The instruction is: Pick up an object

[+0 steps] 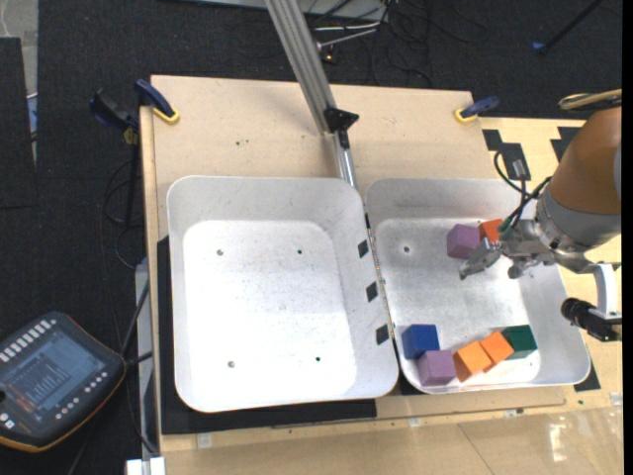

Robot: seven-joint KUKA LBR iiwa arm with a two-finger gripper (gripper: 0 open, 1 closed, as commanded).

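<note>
Claw beside matte purple cube, right bin.

Left bin floor open; right bin near edge crowded by block row.

You have one fixed camera, set high above the pale wooden tabletop and looking down at a slant from its near side. It stands well back: both shallow white plastic bins fit in frame, with dark floor around, and the grey-and-orange arm enters from the right.
</note>
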